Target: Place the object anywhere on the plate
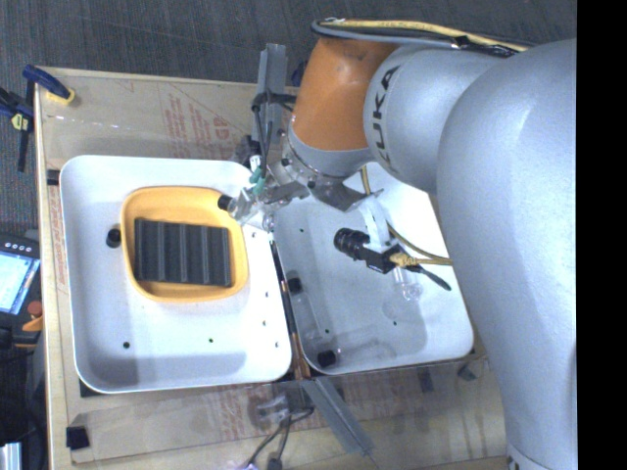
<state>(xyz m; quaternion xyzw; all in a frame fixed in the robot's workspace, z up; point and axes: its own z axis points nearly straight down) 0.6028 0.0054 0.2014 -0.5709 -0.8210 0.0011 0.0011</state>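
Note:
A yellow plate (pixel 147 209) lies in the left white bin (pixel 88 341). On it rests a dark grey ribbed slab (pixel 186 253) that covers most of the plate's middle. My gripper (pixel 245 201) hangs at the plate's upper right rim, over the divide between the two bins. The wrist and the grey arm hide much of what is under it, and nothing can be made out in its grasp.
A small black knob (pixel 115 235) sits in the left bin beside the plate's left rim. The right bin (pixel 392 346) holds a clear, glassy item (pixel 407 284) near its middle and a small dark piece (pixel 325 358) in its lower left corner. The arm covers the right bin's upper part.

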